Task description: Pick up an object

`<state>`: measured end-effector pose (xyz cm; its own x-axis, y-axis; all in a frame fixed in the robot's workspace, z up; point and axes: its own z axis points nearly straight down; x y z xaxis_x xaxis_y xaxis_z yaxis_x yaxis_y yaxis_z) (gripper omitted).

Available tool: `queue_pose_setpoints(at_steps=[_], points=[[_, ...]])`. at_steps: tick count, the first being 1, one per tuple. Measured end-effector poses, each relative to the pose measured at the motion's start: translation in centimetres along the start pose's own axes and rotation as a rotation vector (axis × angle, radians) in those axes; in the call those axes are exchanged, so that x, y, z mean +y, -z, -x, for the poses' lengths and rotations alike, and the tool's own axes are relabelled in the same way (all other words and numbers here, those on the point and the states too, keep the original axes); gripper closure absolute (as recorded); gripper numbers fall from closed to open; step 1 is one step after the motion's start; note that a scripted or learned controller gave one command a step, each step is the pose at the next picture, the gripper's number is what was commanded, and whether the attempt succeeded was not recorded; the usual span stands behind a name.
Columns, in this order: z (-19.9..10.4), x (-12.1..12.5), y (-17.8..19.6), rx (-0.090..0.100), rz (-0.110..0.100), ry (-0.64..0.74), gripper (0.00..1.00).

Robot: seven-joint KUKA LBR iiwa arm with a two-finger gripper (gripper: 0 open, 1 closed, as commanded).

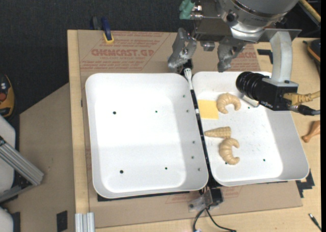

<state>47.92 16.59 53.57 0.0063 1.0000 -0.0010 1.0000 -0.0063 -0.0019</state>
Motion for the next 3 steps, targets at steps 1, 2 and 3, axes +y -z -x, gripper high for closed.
queue_pose_setpoints(at_steps=[1, 2, 3], points=[[-0.4, 0.0, 1.0, 0.001, 0.002, 0.007, 1.0], [-0.4, 0.0, 1.0, 0.001, 0.001, 0.007, 0.0], [-6.1, -0.2, -15.4, -0.005, -0.015, 0.012, 0.0]])
